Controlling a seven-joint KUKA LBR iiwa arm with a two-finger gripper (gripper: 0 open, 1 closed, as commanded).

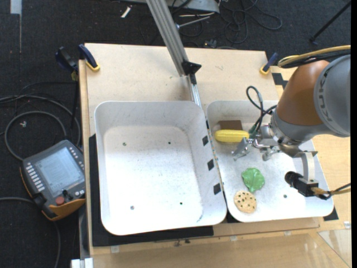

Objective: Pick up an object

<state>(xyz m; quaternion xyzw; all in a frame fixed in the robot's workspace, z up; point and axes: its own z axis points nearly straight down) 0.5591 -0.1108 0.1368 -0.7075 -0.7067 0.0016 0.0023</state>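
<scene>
The right bin (312, 205) holds several things. A yellow corn cob (230, 135) lies at its far left, just in front of a brown block (229, 125). Nearer the front are a green crumpled leafy piece (253, 179) and a round speckled cookie (245, 201). My gripper (254, 150) hangs over the middle of this bin, just right of and slightly below the corn cob. Its silver fingers (240, 149) are spread apart, with nothing between them. The left one is close to the cob's right end.
The left bin (106, 121) stands beside the right one, and the two share a raised rim. A slanted aluminium bar (170, 32) runs from the top of the view down to the bins' far edge. Clamps (89, 60) sit at the bench's back corners.
</scene>
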